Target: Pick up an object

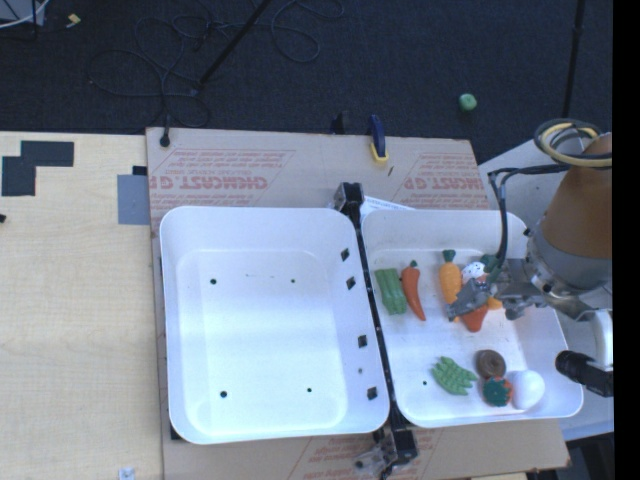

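Camera view, fixed overhead, slanted. Two shallow white plastic bins are seen side by side on the cardboard-covered desk (250, 168). No objects are seen in the left bin (200, 258). All the loose objects lie in the right bin (420, 223).

Contents noted in the right bin: a green ridged toy vegetable (389, 291) lying just beside a slim orange-red toy carrot (413, 291), near the bin's left wall; a short orange toy carrot with a green top (450, 278) further right; a leafy green toy piece (453, 375), a brown round object (490, 362), a small teal object (497, 393) and a white egg-shaped object (527, 389) grouped along the near edge.

The grey arm with its orange band (585, 203) is seen reaching in from the right. The jaws (474, 300) are down among the objects at the bin's middle, beside the short orange carrot and over a red-orange piece (474, 318). A small white-and-dark object (476, 269) sits just above them.

Whether the jaws are open or closed cannot be told: the fingers blur into the clutter. No object is seen clearly between them.

Judged progress: the approach is made and the descent appears done; a secure grasp and a lift are not yet shown. The likely target is the red-orange piece or the short carrot, both still resting in the right bin.
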Tool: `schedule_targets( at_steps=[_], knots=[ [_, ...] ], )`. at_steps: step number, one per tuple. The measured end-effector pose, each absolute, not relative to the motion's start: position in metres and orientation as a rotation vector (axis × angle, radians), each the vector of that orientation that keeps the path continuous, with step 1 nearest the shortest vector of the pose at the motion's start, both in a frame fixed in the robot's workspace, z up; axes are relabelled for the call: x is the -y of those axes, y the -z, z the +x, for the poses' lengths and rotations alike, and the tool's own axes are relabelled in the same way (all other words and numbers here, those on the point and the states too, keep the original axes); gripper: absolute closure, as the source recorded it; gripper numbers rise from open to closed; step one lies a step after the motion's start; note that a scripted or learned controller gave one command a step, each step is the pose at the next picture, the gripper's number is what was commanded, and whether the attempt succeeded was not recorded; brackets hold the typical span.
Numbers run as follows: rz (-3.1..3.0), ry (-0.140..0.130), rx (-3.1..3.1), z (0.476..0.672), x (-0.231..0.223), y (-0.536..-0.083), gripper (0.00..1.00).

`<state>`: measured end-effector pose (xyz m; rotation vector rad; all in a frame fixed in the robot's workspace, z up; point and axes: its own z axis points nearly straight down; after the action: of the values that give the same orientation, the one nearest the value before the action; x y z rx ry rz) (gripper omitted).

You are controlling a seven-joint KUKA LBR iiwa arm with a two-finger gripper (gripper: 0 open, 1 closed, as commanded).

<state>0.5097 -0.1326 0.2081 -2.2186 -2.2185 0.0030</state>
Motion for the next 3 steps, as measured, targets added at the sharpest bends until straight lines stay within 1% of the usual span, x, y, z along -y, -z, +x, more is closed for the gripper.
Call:
schedule_targets(
  at_steps=[1,2,3],
  knots=[
    [-2.211,-0.01,2.215,0.536,0.111,-0.091,0.0],
    [-2.218,-0.001,2.227,0.588,0.136,-0.087,0.0],
    [-2.22,-0.001,2.219,0.586,0.136,-0.098,1.0]
  ],
)
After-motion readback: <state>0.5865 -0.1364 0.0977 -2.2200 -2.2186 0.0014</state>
